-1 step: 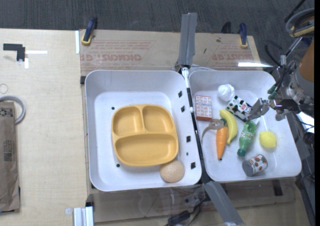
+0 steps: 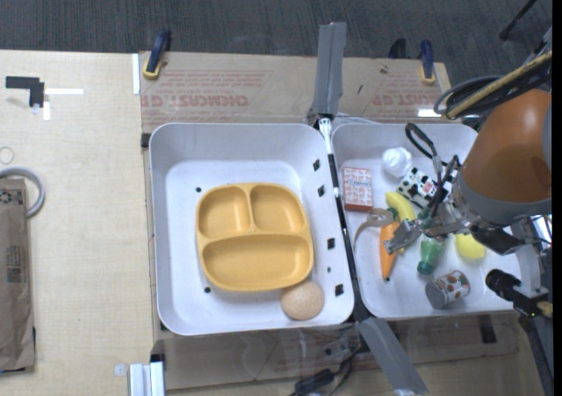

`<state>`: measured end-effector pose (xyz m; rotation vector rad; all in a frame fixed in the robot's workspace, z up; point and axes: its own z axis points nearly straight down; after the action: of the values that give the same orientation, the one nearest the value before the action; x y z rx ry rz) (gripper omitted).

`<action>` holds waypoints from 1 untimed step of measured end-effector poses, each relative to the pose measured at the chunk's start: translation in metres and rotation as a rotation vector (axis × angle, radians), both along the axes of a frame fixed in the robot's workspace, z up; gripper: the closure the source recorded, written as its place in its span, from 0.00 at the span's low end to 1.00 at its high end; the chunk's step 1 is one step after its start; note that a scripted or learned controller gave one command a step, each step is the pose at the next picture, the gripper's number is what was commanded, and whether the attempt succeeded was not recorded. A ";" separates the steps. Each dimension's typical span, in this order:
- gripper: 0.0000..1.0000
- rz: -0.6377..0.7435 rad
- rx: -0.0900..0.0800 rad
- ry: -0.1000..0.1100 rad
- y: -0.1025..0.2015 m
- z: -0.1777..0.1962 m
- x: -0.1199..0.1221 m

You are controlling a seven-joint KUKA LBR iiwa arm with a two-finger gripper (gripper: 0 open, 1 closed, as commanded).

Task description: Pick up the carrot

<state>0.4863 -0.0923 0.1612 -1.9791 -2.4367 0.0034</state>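
Gripper (image 2: pixel 401 234) over the right bin (image 2: pixel 373 296): I see its fingers spread a little, tips touching the carrot's (image 2: pixel 387 257) far end, nothing pinched. Carrot lies on the bin floor, near the left wall, beside a banana (image 2: pixel 400 205).

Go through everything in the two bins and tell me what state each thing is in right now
carrot: lying in the right bin, gripper at its upper end.
yellow divided plate: flat in the left bin, nothing in its compartments.
round tan ball: resting beside the plate's lower right corner.
banana: lying in the right bin.
small can: on its side.
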 end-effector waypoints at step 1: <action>0.00 0.156 0.000 -0.001 -0.012 -0.070 0.017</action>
<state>0.5034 -0.1042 0.0909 -1.7838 -2.5841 0.0021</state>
